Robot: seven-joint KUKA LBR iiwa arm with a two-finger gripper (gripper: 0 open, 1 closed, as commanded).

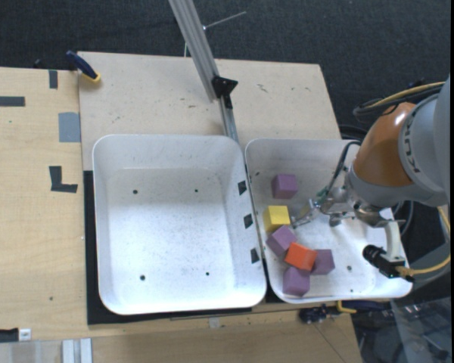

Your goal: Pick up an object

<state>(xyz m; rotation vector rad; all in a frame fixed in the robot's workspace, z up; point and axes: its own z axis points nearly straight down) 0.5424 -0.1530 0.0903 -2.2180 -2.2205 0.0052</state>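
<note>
Grey metal, my gripper point(312, 212) hangs low in the right bin point(363, 267); whether it is clenched or released I cannot tell. Just beside it lies the yellow block point(278, 217), with a purple block point(284, 185) above, and an orange block point(301, 257) among three purple ones below.

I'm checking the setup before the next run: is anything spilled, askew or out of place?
Nothing stands out. The blocks, purple, yellow and orange, all lie loosely inside the right bin, none over the rim, and the gripper is beside them.
</note>
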